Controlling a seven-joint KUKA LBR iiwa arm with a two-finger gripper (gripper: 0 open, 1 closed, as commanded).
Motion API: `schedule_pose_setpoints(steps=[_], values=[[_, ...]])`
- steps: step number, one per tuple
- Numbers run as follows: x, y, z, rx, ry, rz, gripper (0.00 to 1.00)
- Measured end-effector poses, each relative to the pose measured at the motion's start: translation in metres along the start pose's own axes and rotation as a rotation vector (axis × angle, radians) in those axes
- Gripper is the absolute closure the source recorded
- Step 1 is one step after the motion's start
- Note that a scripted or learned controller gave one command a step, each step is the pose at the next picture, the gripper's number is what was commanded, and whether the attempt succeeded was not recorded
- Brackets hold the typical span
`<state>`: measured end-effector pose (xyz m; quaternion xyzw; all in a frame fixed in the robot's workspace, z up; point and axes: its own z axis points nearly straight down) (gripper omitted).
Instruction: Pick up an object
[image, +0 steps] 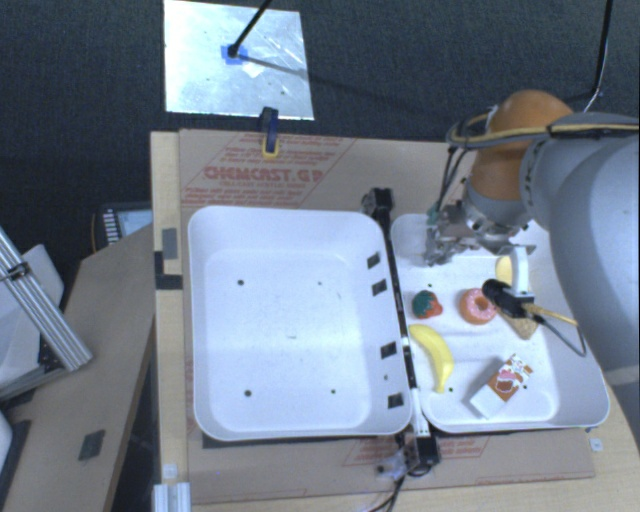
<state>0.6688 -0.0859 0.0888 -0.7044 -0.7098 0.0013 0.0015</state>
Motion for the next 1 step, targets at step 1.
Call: schedule_pose_setpoints(steps=[1], values=[[0.0554,-0.049,-0.0984,-0.009,0.002,-0.001,1.0]])
